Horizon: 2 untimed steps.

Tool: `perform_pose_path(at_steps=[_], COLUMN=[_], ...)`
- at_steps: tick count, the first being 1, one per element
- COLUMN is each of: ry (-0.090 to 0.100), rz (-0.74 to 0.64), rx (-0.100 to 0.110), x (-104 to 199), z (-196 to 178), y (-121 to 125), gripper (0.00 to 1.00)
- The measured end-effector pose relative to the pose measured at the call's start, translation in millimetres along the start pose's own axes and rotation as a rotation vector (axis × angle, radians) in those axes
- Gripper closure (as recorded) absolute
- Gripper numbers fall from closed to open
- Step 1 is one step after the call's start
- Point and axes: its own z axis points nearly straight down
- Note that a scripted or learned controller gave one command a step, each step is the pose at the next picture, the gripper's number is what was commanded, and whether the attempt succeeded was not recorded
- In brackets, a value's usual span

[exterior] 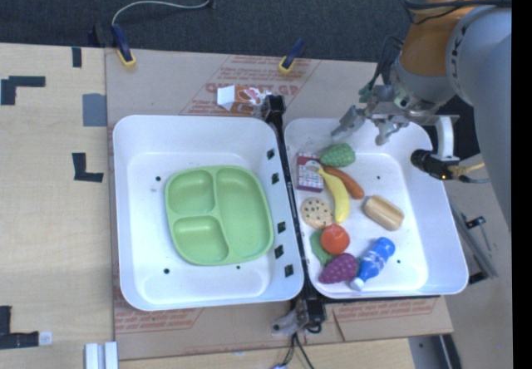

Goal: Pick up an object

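Nearest the camera, at the front of the right bin (432,272), a purple grape bunch (339,268) and a blue bottle (374,259) are seen side by side. Behind them one each is counted: a red tomato (335,238), a cookie (315,211), a bread roll (382,211), a yellow banana (337,193), an orange carrot (349,183), a small red box (309,174), and a green item (337,155). One green divided plate (219,214) is held by the left bin (133,193). The gripper (372,128) is poised above the right bin's far edge, fingers spread, nothing between them. The approach step is judged to be in hand; a descent onto one item, perhaps the green one just beside it, is called for next
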Motion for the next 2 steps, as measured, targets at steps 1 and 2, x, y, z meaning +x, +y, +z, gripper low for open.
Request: perform_pose_path(at_steps=[1, 2], ry=[-0.002, -0.003], rz=[0.000, -0.001], rx=[-0.010, -0.014], x=[32, 32], z=[95, 83], y=[12, 13], gripper=[0.00, 1.00])
